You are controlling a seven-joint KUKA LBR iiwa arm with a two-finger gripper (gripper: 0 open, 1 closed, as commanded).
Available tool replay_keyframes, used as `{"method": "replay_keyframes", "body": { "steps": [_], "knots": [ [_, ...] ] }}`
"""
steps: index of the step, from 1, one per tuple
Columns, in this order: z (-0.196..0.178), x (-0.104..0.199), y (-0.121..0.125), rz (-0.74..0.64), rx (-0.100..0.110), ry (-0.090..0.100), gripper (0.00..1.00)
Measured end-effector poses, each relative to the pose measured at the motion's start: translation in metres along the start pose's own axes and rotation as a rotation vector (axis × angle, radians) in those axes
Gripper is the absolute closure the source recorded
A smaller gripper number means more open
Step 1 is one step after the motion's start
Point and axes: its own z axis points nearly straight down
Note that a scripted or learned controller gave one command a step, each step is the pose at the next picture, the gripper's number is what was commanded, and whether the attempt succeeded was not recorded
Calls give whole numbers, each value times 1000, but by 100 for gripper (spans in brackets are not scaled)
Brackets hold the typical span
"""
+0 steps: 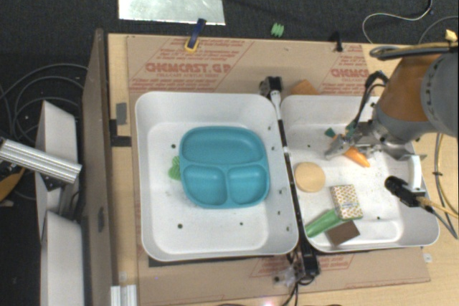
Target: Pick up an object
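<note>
My gripper [349, 145] hangs low over the back half of the right bin [416, 229], reaching in from the right. An orange carrot-shaped piece [358, 157] lies right under it, touching or nearly touching. A small dark green piece [328, 131] sits just to the gripper's left. Nearer the front are a tan round disc [310, 176], a patterned little box [346, 201], a green stick [322, 222] and a brown block [342, 232].
The left bin [161, 226] holds a blue divided plate [224, 165], with a green piece [174, 168] at the plate's left edge. An orange thing [304, 87] lies on the cardboard behind the right bin. A divider runs between the bins.
</note>
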Motion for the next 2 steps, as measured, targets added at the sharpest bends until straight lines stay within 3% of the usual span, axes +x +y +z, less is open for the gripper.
{"method": "replay_keyframes", "body": {
  "steps": [1, 2],
  "knots": [
    [-18, 4, 1, -4, -4, 2, 100],
    [-113, 86, 15, -14, -8, 5, 100]
  ]
}}
